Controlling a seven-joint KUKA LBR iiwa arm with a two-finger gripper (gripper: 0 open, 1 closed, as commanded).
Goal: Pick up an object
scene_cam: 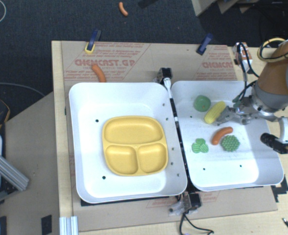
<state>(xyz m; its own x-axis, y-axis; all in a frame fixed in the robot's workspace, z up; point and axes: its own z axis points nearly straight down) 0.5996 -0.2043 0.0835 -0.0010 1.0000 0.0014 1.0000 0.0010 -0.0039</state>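
The right bin (261,173) holds a round green piece (201,103), a yellow corn cob (214,112), an orange sausage (222,134), a green broccoli head (230,143) and a small green leafy piece (199,146). My gripper (231,113) hangs low over this bin, at the right end of the corn cob and just above the sausage. The grey arm (276,84) comes in from the right. Nothing is visibly held.
The left bin (85,131) carries a yellow divided plate (134,145). An orange sausage (99,72) lies on the cardboard behind it, and another orange sausage (122,8) lies on the dark floor. Clamps (91,41) grip the board's far edge.
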